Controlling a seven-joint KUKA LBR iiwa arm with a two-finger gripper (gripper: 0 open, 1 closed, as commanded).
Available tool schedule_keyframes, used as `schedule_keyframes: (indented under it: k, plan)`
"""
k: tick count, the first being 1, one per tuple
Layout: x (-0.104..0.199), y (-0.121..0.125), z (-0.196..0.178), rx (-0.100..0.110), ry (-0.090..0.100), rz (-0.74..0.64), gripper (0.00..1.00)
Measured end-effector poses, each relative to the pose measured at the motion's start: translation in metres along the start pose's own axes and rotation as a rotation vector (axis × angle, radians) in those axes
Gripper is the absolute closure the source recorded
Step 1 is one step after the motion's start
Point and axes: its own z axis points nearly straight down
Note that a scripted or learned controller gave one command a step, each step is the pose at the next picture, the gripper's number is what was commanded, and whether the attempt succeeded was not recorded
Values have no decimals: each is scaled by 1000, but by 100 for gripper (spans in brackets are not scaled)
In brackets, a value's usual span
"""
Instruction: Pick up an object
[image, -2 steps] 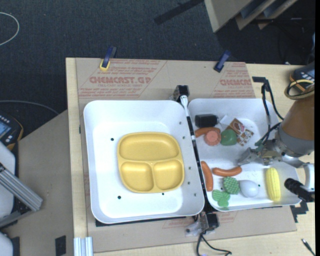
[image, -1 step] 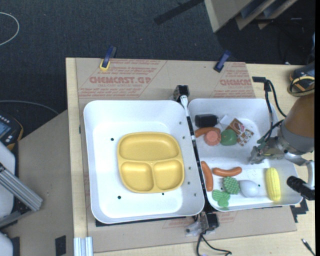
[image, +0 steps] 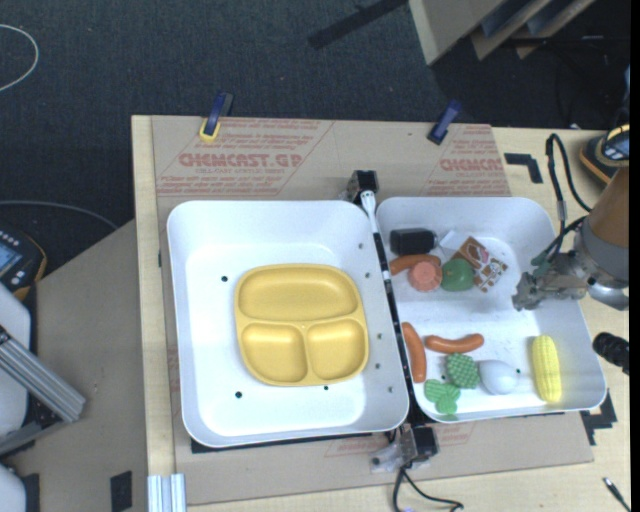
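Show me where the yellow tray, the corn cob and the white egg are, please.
yellow tray (image: 300, 325): camera view, middle divider.
corn cob (image: 545, 367): camera view, middle of cob.
white egg (image: 497, 377): camera view, top of shell.

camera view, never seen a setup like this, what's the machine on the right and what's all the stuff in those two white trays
This single picture comes from a camera fixed above a bench, looking down at a slant. The grey shape entering from the right is a robot arm; its gripper sits over the right-hand white bin, near that bin's right side. Nothing can be seen held in it.

The left bin holds a yellow divided plate with three compartments.

The right bin holds small toy foods and bits: a black block, a red round piece, a green piece, a printed packet, two orange sausages, green leafy pieces, a white egg-like object and a yellow corn cob.

The arm's job is to pick up one of these.
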Motion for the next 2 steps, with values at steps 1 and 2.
schedule_keyframes:
  k: [1,2]
  plan:
    - [-4,-1,-64,-2,-1,0,100]
    - [-5,1,-86,1,0,0,100]
